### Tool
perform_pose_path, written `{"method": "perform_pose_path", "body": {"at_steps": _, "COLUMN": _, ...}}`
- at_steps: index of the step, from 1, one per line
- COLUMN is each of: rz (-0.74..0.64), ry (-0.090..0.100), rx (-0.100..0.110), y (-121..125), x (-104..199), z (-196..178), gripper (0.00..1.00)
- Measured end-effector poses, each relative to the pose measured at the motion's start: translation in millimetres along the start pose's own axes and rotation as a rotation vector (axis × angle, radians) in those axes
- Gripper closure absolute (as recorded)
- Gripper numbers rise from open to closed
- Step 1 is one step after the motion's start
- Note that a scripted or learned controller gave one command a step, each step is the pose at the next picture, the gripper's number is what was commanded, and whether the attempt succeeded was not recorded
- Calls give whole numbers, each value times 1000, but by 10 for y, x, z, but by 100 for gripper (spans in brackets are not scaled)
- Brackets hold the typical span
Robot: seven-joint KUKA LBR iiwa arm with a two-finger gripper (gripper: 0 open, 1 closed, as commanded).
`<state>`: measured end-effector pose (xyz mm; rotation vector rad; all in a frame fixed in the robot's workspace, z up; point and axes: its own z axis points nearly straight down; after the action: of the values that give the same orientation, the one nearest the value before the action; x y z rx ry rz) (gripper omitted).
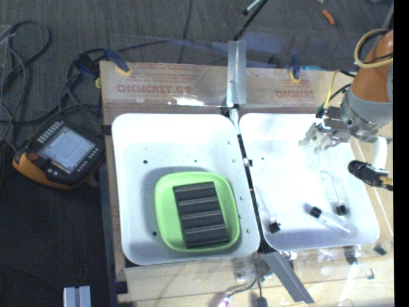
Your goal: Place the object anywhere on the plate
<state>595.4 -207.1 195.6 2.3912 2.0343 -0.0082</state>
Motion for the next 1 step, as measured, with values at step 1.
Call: {"method": "perform_pose_path", "body": {"at_steps": 1, "rz": 0, "ry": 0, "rx": 0, "y": 0, "x": -2, "z": -1, "gripper": 0}}
